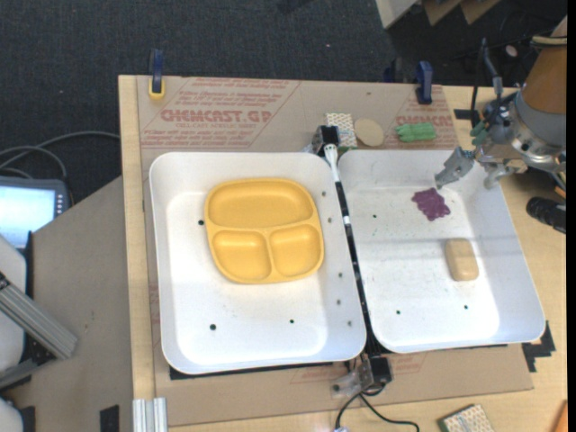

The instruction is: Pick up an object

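Fingers [453,170] hung over the far right corner of the right bin [396,331], and whether they were spread or pressed together could not be told at this size; nothing showed between them. They stood just above and to the right of a purple lump [432,204], close to it, though contact could not be made out. That lump lay on the bin floor toward the far edge. A tan block [463,260] lay nearer the bin's right edge, apart from the lump. A yellow tray [265,229] with three compartments sat in the left bin [180,313], toward its far edge. On the table [234,115] beyond the bins, near its far edge, lay a round tan piece [369,132] and a green piece [416,132], side by side but apart.
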You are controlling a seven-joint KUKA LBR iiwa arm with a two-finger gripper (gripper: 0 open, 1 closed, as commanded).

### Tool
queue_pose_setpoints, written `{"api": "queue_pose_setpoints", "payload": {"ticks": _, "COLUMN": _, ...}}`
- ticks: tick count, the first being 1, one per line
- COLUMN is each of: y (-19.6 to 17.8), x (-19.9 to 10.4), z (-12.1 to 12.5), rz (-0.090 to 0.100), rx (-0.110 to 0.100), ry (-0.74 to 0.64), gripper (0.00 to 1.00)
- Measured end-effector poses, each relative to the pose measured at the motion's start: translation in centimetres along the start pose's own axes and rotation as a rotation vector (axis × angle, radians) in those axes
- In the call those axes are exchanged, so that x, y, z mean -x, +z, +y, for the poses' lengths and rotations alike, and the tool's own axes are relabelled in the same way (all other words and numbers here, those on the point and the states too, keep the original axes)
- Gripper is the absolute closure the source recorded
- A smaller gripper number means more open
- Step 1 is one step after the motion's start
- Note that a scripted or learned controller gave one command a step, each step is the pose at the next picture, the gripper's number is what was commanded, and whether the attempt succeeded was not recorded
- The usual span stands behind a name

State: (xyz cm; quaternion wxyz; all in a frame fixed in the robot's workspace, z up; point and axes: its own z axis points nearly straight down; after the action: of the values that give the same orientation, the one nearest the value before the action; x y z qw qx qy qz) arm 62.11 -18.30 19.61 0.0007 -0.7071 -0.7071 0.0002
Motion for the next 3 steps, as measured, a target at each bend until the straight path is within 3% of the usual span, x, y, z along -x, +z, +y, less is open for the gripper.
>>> {"api": "queue_pose_setpoints", "payload": {"ticks": 1, "y": 11.4, "x": -0.7, "z": 0.5, "rz": 0.001, "rx": -0.002, "ry": -0.002, "gripper": 0.00}}
{"api": "queue_pose_setpoints", "payload": {"ticks": 2, "y": 11.1, "x": -3.5, "z": 4.7, "rz": -0.002, "rx": 0.008, "ry": -0.004, "gripper": 0.00}}
{"api": "queue_pose_setpoints", "payload": {"ticks": 3, "y": 11.1, "x": 3.3, "z": 2.0, "rz": 0.000, "rx": 0.000, "ry": 0.001, "gripper": 0.00}}
